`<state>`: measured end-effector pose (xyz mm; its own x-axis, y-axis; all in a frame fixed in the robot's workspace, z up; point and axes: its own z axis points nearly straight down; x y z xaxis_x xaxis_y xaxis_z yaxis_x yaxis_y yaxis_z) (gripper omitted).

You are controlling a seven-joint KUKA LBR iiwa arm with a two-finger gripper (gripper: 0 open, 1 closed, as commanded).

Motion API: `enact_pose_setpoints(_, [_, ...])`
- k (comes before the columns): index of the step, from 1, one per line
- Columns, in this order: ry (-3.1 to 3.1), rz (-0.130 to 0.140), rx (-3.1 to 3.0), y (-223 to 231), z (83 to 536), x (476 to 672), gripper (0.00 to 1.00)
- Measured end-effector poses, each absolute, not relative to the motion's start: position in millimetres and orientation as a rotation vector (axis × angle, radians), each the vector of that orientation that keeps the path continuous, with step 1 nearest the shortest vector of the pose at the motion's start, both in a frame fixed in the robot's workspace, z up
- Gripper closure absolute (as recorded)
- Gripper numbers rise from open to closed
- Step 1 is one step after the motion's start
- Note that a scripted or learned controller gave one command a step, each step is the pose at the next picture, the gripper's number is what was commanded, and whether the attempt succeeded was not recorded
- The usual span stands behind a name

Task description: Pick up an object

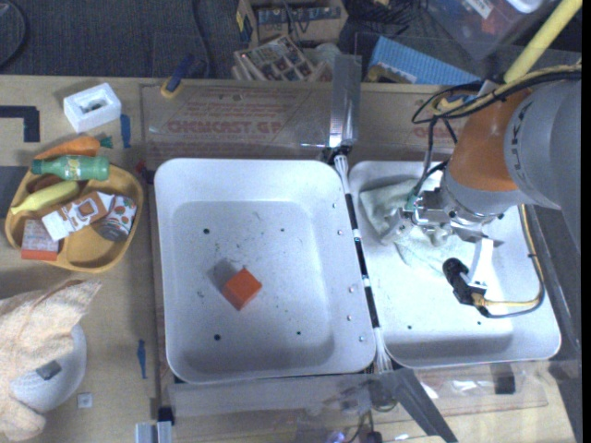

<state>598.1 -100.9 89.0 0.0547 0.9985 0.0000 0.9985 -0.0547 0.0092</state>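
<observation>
An orange block point(244, 289) lies in the left bin point(185, 192), left of its middle, with a small grey shadow or piece at its upper left. My gripper point(407, 230) is low inside the right bin point(517, 340), near its upper left part. The grey arm with the orange band point(485, 155) comes down to it from the right. A pale, crumpled whitish-green thing point(380, 198) lies just up and left of the gripper, touching or almost touching it. Whether anything sits between the fingers is hidden by the wrist.
A black and yellow cable point(480, 298) loops from the wrist over the right bin floor. A yellow bowl point(65, 247) with a green bottle, a banana and packets stands left of the bins. A metal ridge point(355, 247) divides the two bins.
</observation>
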Motion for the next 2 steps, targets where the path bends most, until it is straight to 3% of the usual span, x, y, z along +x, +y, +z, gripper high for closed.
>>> enact_pose_setpoints(2, [2.185,0.007,2.247,-97.3,88.6,609.4,0.00])
